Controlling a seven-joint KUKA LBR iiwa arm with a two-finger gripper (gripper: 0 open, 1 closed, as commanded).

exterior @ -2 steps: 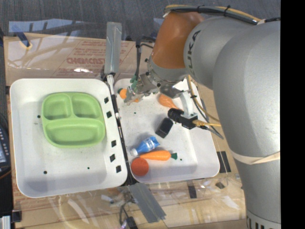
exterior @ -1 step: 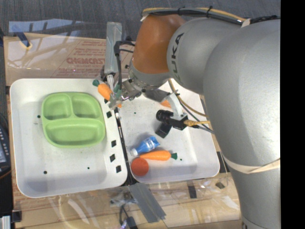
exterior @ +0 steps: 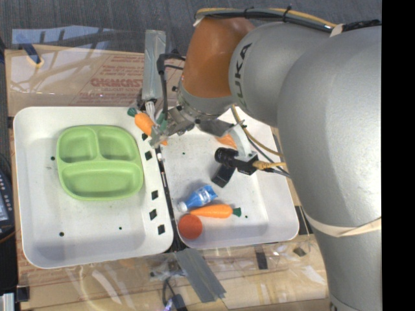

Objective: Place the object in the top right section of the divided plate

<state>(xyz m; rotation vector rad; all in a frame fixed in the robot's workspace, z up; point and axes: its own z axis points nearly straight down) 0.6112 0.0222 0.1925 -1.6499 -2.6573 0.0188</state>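
**Claw.** The claw (exterior: 157, 127) hangs over the far end of the divide between the two bins, at the end of the arm (exterior: 324, 141), which reaches in from the right. Whether it is clenched or released cannot be told, as the wrist body masks its working end.

**Task item.** A small carrot (exterior: 142, 122), orange with a green tip pointing far-left, sits at the claw's tip. It lies tilted over the far right corner of the left bin (exterior: 39, 225). It touches or overlaps the claw in this view, but a grasp cannot be confirmed. It is just beside the far right corner of the green divided plate (exterior: 100, 177) and outside its rim.

**Plate.** It rests flat in the far half of the left bin, with two small sections on the far side and one long section on the near side.

**Right bin (exterior: 266, 206).**
- A larger carrot (exterior: 217, 211) lies at the near side with its green end to the right.
- A blue and white bottle (exterior: 198, 198) lies just beside it on its far-left side.
- An orange ball (exterior: 190, 226) sits at the near left corner, close to both.
- A small orange piece (exterior: 227, 141) shows under the wrist and is too hidden to identify.

**Surroundings.** A printed cardboard sheet (exterior: 110, 76) lies on the worktop (exterior: 84, 284) beyond the left bin.
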